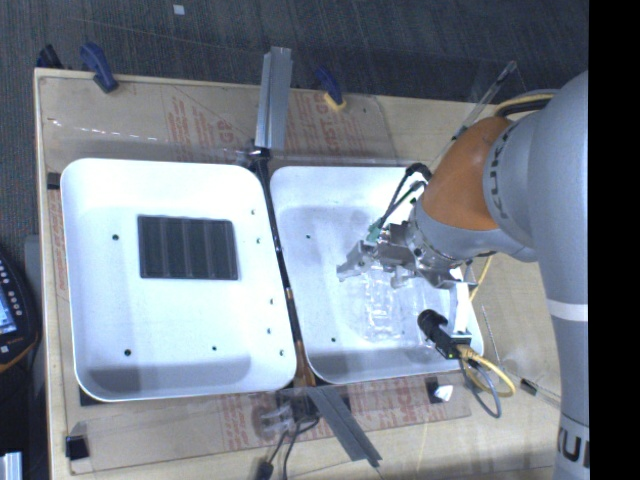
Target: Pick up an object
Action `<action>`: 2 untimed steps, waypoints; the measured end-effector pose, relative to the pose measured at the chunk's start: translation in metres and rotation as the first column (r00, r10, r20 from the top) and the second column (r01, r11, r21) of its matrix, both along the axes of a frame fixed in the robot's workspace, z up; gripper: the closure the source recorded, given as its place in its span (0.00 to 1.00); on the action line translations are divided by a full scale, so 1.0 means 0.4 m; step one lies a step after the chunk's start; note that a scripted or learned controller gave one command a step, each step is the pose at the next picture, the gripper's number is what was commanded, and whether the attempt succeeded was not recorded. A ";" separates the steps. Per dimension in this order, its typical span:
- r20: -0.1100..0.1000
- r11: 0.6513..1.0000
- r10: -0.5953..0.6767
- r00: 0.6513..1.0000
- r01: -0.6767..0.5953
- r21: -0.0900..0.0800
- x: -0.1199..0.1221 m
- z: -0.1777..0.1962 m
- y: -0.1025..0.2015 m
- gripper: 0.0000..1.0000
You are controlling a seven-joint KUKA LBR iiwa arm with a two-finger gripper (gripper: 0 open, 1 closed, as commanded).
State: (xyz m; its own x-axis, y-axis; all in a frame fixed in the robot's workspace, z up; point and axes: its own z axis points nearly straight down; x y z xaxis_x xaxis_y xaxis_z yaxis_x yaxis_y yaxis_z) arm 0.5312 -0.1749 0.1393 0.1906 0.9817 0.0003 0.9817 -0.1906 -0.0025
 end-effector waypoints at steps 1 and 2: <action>0.002 0.996 -0.087 0.996 0.087 0.000 -0.014 0.165 -0.070 0.00; -0.001 0.951 -0.309 0.951 0.309 0.000 -0.122 0.198 -0.074 0.00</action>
State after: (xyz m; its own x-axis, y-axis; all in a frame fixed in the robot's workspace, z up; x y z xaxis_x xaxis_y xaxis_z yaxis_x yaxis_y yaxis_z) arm 0.4825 -0.2046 0.2186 0.4846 0.8748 -0.0002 0.8748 -0.4846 -0.0035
